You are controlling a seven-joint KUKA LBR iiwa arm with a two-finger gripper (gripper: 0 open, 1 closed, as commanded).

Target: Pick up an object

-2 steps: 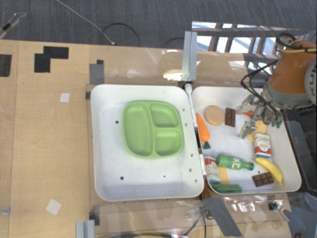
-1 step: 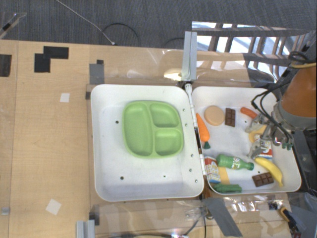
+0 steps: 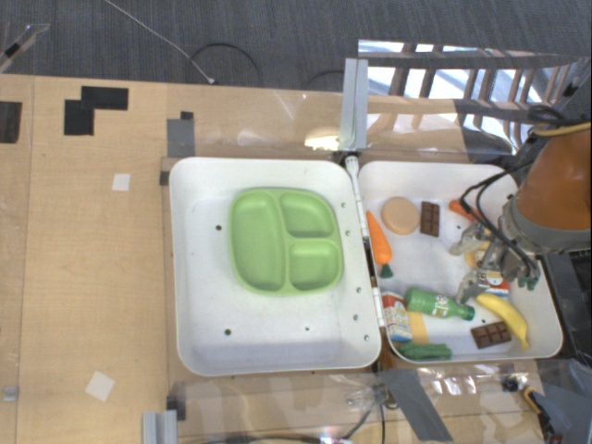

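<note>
**Hand low over right bin, among the toy food**

Arm (image 3: 555,188) enters from the right, grey with its orange band, and reaches down into the right bin (image 3: 553,340). Hand (image 3: 483,268) sits low near the bin's right half; whether its fingers are spread or pressed together I cannot tell, the wrist and cables cover them. Nothing can be made out between them.

Right bin contents: green bottle (image 3: 438,304) lying on its side, just left of the hand. Banana (image 3: 507,317) lies below the hand, with a brown chocolate bar (image 3: 490,336) touching it at the front. Carrot (image 3: 377,240) lies along the left wall. Tan round cookie (image 3: 400,215) and a second dark chocolate piece (image 3: 429,218) sit side by side toward the back. Small can (image 3: 396,320) and green pepper-like item (image 3: 423,350) occupy the front-left corner.

Left bin (image 3: 203,331) holds a green divided plate (image 3: 285,240), roughly centred. Both bins rest on the wooden desk (image 3: 83,276).
</note>
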